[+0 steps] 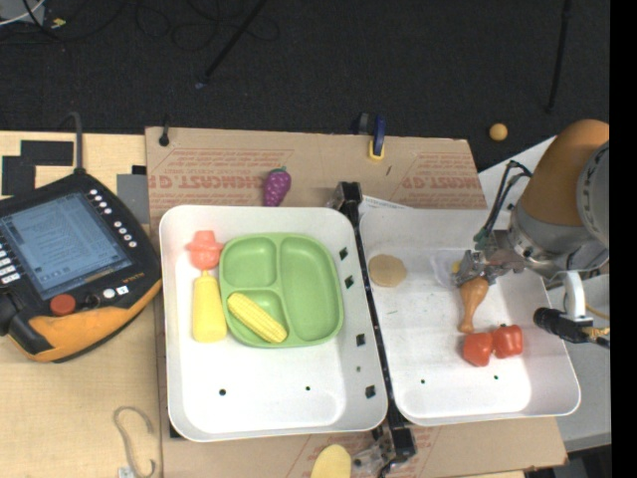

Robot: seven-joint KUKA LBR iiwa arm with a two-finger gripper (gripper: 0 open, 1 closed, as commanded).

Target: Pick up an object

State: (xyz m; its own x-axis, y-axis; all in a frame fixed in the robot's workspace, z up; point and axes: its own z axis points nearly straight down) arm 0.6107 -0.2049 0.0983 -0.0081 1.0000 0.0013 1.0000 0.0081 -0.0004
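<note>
1. Drumstick (472, 301) hangs tilted in the right bin (428, 386), its upper end pinched between the fingers of the gripper (476, 268).
2. Its lower end reaches toward the bin floor; whether it touches is unclear.
3. A red pepper (492, 345) lies just below it.
4. A tan disc (387, 270) lies well to its left.

**Gripper at the drumstick in the right bin**

The gripper (478, 267) sits at the top of a toy drumstick (471, 302). Red peppers (493, 345) lie just below; a tan disc (387, 270) rests to the left.
</note>
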